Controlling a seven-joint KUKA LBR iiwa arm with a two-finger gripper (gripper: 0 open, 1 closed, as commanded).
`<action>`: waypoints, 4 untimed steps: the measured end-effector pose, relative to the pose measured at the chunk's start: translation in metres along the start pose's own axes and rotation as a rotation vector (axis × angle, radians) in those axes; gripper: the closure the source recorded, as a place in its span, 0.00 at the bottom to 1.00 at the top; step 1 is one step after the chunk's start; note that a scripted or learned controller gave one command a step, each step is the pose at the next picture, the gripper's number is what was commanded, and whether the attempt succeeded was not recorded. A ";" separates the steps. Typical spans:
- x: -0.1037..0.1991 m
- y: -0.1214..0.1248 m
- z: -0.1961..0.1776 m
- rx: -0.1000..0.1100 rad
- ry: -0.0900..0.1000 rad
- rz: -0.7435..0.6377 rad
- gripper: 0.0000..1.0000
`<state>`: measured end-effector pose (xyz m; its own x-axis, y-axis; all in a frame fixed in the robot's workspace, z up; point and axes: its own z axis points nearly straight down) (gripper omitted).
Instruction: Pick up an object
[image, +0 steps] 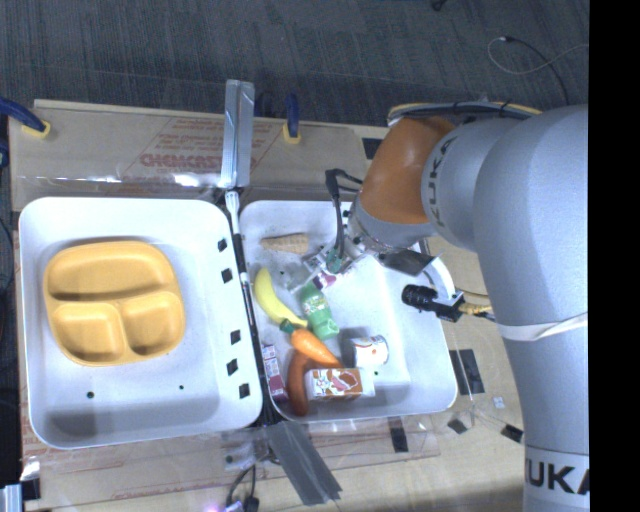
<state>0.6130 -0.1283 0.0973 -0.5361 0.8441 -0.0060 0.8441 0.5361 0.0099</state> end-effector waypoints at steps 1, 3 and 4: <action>0.025 -0.027 -0.001 -0.004 -0.008 0.016 0.00; 0.057 0.024 -0.098 0.015 0.008 0.134 1.00; 0.058 0.025 -0.104 0.021 0.010 0.128 1.00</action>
